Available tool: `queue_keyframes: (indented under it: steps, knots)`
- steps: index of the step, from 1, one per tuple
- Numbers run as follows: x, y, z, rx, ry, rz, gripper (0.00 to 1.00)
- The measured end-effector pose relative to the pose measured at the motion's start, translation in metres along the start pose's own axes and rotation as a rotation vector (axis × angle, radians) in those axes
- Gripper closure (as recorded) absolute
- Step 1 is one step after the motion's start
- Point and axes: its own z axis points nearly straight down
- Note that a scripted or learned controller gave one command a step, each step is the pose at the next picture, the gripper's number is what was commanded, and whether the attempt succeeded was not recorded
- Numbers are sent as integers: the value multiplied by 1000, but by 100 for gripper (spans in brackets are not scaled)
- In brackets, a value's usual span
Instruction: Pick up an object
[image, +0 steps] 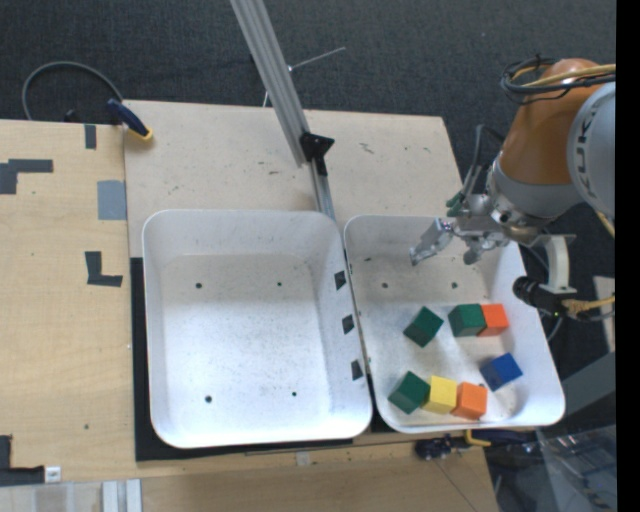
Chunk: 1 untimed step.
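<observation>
Right bin (372, 262): your open floor is the far half, under the gripper (452, 247). Near half crowded: green cube (423, 326), green-orange pair (477, 319), blue cube (500, 371), and green-yellow-orange row (438, 394) touching, hard by the near wall. Narrow lanes run between clusters.

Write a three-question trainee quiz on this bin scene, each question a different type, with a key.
1. True or false: the blocks lie in the left bin.
2. Multiple choice: which colour has the most blocks? A) green B) blue C) yellow
3. Fill in: the yellow block sits between a green block and an ______ block.

Key
1. False. All seven blocks lie in the right bin, where the end effector hovers over the bare far end.
2. A. There are three green, two orange, one blue block and one yellow.
3. Orange. The orange block touches the yellow one's right side.
</observation>
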Motion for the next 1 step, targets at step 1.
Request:
queue_keyframes:
  steps: [1]
  knots:
    - [-4,8,56,0,0,-1,0]
